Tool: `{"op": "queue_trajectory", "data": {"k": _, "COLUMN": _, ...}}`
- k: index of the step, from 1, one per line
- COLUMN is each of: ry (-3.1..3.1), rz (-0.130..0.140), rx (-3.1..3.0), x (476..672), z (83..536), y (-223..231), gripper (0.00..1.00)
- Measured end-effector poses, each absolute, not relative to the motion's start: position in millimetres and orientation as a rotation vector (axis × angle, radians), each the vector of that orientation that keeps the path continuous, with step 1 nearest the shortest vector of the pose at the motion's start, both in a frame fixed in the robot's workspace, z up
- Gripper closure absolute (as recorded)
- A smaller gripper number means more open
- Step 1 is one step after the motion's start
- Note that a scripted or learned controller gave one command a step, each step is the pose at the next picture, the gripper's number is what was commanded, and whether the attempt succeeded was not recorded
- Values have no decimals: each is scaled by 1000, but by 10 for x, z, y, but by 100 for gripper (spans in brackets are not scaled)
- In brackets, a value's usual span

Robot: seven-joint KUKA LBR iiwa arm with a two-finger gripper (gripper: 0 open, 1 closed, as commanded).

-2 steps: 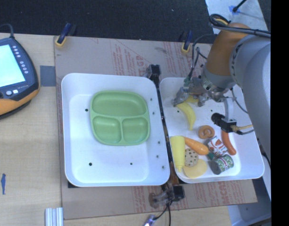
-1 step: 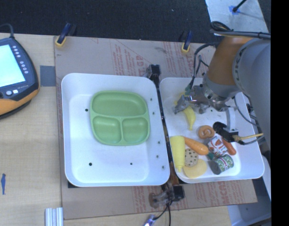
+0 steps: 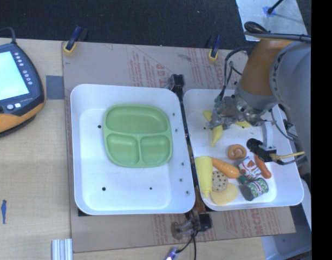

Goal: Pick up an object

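Over right bin, tool [image 3: 222,122] on banana [image 3: 216,135]

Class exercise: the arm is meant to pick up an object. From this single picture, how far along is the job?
Done: the arm has reached into the right bin, and the gripper is down at a yellow banana-like toy. In hand: nothing can be confirmed, since the wrist hides the contact. Left: a visible lift. The other toys, such as the carrot and can, lie in the bin, and the green plate sits bare in the left bin.

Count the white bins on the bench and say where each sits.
2. The left bin holds a green divided plate. The right bin holds the toy food, with the gripper low over its far end.
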State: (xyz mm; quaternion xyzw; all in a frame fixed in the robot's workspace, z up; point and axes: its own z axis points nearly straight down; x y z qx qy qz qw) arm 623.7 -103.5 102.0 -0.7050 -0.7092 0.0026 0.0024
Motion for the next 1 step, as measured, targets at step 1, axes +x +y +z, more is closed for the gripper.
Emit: {"op": "queue_trajectory", "data": {"k": 1, "ry": -2225, "rz": 2, "rx": -2213, "x": 5733, "z": 1924, "y": -339, "gripper": 100}}
